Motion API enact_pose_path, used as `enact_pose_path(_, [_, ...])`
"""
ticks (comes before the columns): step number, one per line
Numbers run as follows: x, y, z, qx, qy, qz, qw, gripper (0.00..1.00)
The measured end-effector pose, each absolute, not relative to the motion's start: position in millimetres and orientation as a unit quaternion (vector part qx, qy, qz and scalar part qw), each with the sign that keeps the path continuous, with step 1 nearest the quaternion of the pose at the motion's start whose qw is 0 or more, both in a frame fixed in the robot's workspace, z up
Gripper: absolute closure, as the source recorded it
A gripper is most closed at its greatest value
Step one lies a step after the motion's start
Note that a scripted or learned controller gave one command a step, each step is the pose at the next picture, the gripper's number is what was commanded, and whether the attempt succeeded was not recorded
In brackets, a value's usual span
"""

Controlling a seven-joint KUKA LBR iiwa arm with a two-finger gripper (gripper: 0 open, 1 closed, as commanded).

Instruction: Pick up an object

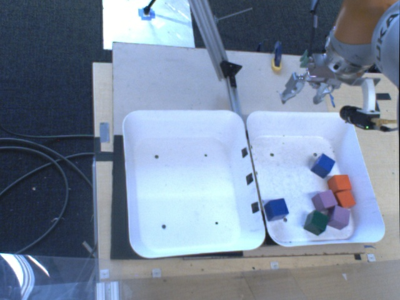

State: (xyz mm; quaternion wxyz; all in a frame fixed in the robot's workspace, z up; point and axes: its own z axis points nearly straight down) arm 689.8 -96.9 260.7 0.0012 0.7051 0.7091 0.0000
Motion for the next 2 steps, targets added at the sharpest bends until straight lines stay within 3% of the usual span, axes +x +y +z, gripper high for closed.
enact_pose_path(1, [654.8, -127.9, 174.4, 0.708, 0.707, -0.0027, -0.002, 0.0])
enact_pose_path(2, [640.7, -194.5, 362.9, 0.707, 0.707, 0.0024, 0.006, 0.0])
